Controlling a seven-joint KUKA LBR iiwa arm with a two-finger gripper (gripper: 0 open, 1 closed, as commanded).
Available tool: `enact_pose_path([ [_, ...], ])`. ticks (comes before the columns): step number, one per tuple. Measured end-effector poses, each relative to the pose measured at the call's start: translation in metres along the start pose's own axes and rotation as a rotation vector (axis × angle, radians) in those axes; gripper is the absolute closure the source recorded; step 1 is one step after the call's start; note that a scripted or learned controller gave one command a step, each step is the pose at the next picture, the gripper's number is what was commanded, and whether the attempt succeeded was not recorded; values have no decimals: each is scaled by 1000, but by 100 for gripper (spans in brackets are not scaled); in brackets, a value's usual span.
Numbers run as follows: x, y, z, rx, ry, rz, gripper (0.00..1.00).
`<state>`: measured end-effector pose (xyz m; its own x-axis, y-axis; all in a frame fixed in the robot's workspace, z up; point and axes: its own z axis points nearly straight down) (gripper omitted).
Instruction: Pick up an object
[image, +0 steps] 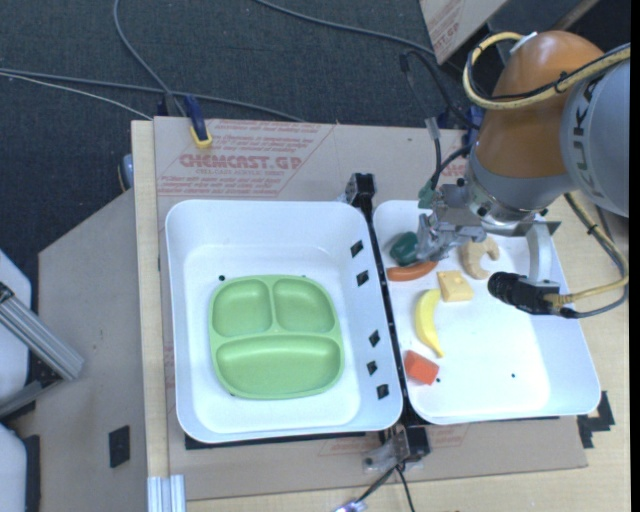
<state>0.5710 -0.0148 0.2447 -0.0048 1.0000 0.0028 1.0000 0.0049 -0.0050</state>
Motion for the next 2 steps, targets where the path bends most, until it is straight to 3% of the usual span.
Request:
enact_pose_path([
  [2, 94, -35, 0, -1, 1, -1, 100],
])
